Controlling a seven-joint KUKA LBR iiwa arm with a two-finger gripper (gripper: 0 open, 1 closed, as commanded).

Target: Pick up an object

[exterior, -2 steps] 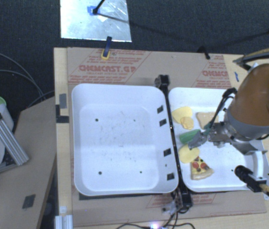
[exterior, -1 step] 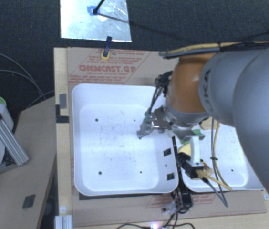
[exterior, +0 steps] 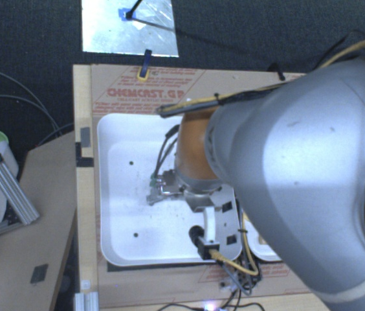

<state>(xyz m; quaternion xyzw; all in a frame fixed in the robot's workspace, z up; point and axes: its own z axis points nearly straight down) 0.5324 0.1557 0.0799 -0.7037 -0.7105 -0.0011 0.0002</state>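
The grey arm (exterior: 299, 173), nearest the lens, covers most of the right bin (exterior: 265, 249) and reaches across the left bin (exterior: 121, 199), its orange band (exterior: 192, 148) above that bin's right half. The gripper (exterior: 160, 190) hangs low near the left bin's middle, and whether it is spread or closed cannot be told. A small greenish bit (exterior: 154, 173) just beyond the gripper may be the object; it is too small to identify, probably light, and best pinched across its narrowest width.
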